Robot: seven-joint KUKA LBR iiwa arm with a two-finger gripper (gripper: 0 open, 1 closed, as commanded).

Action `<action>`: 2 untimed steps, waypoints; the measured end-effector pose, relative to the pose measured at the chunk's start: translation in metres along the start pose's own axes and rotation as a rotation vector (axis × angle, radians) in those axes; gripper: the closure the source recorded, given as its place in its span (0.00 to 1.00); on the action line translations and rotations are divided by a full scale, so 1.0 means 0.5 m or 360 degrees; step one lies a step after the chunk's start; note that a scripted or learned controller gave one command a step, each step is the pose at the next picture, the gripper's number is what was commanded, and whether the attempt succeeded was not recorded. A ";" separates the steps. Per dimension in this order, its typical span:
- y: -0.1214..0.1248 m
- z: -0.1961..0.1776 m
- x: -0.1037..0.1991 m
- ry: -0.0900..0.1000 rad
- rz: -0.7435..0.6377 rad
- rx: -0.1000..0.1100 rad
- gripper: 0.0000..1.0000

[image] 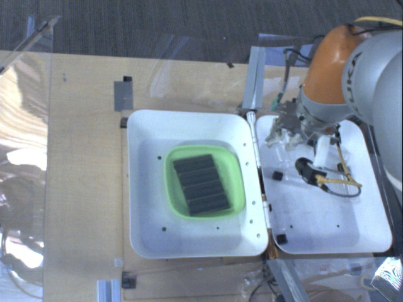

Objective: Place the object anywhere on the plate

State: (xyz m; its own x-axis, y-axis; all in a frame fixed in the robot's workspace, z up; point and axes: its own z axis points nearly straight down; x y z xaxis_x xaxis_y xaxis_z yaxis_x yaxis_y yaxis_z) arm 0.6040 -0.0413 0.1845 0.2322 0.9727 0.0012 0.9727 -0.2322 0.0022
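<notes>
Dark ribbed block (pixel 201 184) lies on the green plate (pixel 172 197), its long axis running far to near, the near end slightly right. The tool (pixel 286 136) is over the right bin (pixel 365 231); I cannot tell its grip state.

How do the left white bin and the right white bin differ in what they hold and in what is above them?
The left bin holds a green plate with a dark ribbed block lying on it; the right bin holds two small black pieces. The gripper hangs over the right bin, while nothing hangs over the left bin. Both are white, shallow and round-cornered.
</notes>
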 end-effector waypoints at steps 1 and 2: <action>-0.114 -0.001 0.044 0.0001 -0.0239 0.0000 1.00; -0.113 -0.001 0.043 0.0001 -0.0238 -0.0001 0.00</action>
State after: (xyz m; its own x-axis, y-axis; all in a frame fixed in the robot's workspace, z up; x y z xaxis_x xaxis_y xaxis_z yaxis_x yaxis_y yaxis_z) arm 0.5538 -0.0074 0.1851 0.0850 0.9964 0.0014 0.9964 -0.0850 0.0032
